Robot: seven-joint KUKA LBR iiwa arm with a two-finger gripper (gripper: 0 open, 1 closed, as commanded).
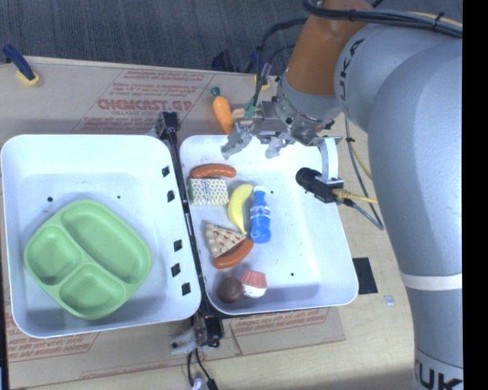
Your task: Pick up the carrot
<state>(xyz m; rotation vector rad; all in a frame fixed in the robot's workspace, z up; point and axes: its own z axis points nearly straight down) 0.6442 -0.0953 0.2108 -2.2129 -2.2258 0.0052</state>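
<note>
Grey and smooth, the arm [407,136] carries an orange band above its jaws [254,140], which hang spread apart, gripping nothing, over the right bin's [329,250] far rim. Left of the jaws the left bin [32,157] holds a glossy green divided plate [88,257]. The carrot [221,112], a small tapered orange piece with a green top, lies just up-left of the jaws on the cardboard-covered table [106,96].

Your table [57,84] is covered with printed brown cardboard [138,96]. Two white bins sit on it side by side: left bin [12,169], right bin [329,250]. The carrot [221,112] lies on the cardboard, just behind the right bin.
</note>
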